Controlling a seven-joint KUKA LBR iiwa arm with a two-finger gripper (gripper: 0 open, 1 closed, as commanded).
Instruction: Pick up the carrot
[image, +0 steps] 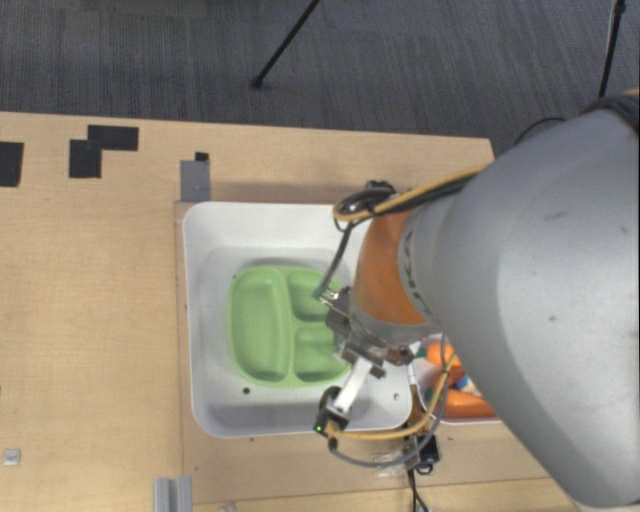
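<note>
Carrot (468, 402) is lying to the right of the green plate (268, 325), beyond that plate's own bin (200, 300) and apparently in the neighbouring bin (480, 419), with just an orange sliver peeking out beneath the arm (540, 300). The arm is covering most of the scene right of the plate, and its orange band (385, 285) is hanging just beside the plate's right edge. The gripper (356, 365) is sitting at the plate's lower right corner, closer to the plate than to the carrot, and its body is hiding the business end, so I cannot tell whether it is open or closed; nothing is showing in its grasp. Cables (380, 205) are looping off the wrist above and below the plate's right side. Judging from this, the biggest risk is that the gripper is lining up over the plate side and not over the carrot, so a descent from here would be closing on plastic or on nothing. The bin walls standing between plate and carrot are a second worry, since a low sideways move could be catching on them. The carrot, being tapered and round, could also be rolling away or slipping out of a shallow pinch
</note>
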